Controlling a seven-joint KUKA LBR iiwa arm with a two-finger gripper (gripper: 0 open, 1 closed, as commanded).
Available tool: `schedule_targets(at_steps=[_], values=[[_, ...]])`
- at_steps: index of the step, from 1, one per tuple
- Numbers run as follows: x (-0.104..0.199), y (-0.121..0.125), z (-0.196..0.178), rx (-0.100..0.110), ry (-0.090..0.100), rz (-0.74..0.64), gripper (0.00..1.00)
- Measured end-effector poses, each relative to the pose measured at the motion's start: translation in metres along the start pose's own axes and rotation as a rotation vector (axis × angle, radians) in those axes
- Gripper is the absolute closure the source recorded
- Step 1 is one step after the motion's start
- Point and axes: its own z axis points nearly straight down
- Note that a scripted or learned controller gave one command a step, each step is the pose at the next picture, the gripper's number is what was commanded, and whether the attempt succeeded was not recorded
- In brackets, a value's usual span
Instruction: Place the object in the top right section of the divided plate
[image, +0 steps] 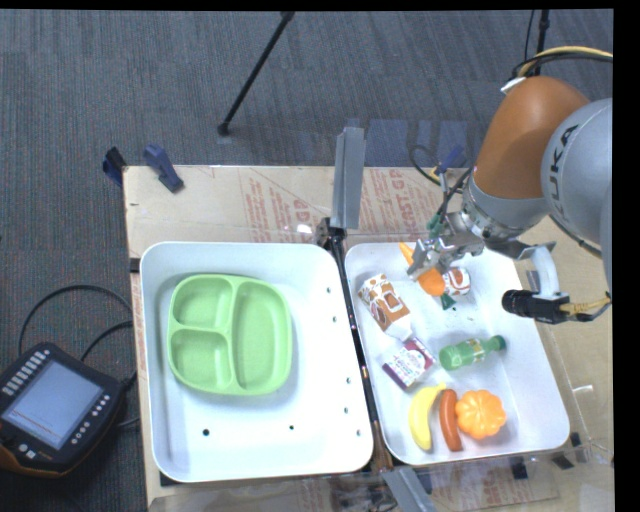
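We see the arm (545, 150) reaching over the right bin (530, 350), the green divided plate (232, 335) well apart in the left bin (160, 400). Our gripper (437, 262) seems clamped on a small orange object (432, 282); a shallow pinch could drop it midway.

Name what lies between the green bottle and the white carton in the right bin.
In the camera view, a small purple-and-white packet lies between the green bottle and the white carton, slightly below the line joining them.

Dark grey carpet floor (120, 80) surrounds the cardboard-topped surface (260, 200); a black handheld controller (55, 405) lies at lower left.
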Motion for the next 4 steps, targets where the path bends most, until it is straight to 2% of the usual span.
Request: schedule_targets(at_steps=[1, 2, 3, 4], values=[[-0.014, -0.011, -0.217, -0.001, -0.001, 0.247, 1.0], [0.047, 0.016, -0.236, 0.001, -0.001, 0.348, 1.0], [0.054, 0.016, -0.176, 0.002, -0.001, 0.465, 1.0], [0.206, -0.077, -0.123, 0.005, -0.003, 0.853, 1.0]])
